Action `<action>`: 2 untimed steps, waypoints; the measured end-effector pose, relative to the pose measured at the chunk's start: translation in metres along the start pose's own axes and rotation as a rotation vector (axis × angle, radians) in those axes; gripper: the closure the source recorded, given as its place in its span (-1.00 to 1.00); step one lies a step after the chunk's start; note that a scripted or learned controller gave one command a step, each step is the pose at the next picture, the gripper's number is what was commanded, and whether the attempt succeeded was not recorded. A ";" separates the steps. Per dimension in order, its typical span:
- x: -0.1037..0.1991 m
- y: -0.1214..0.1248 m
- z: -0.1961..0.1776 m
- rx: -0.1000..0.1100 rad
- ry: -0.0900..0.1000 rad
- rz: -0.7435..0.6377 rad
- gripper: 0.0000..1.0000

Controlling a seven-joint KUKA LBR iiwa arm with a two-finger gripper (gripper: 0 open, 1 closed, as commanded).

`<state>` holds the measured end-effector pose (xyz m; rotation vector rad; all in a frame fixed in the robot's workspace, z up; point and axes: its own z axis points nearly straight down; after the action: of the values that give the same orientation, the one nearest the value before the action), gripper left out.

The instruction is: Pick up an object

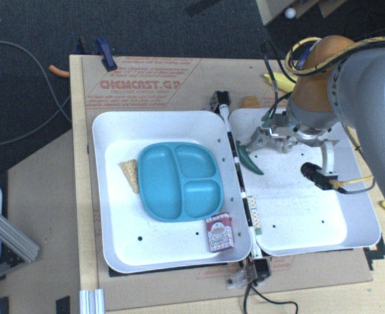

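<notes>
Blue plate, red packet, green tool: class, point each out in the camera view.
blue plate (179, 182), camera view, centre divider
red packet (219, 232), camera view, front face
green tool (249, 162), camera view, mid-length

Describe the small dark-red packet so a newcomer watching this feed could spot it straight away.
Start at the left white bin, the one with the large blue divided plastic plate in its middle. Go to that bin's near right corner, just below the plate's edge: the small dark-red rectangular packet lies flat there. Unlike the tan wedge-shaped piece at the plate's left edge, it is red with a pale printed label.
</notes>
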<state>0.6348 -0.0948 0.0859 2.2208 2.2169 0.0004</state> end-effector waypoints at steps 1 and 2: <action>0.001 0.000 -0.010 0.000 0.001 -0.001 1.00; 0.001 0.000 -0.010 0.000 0.000 -0.001 -1.00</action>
<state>0.6350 -0.0942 0.0954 2.2206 2.2178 0.0005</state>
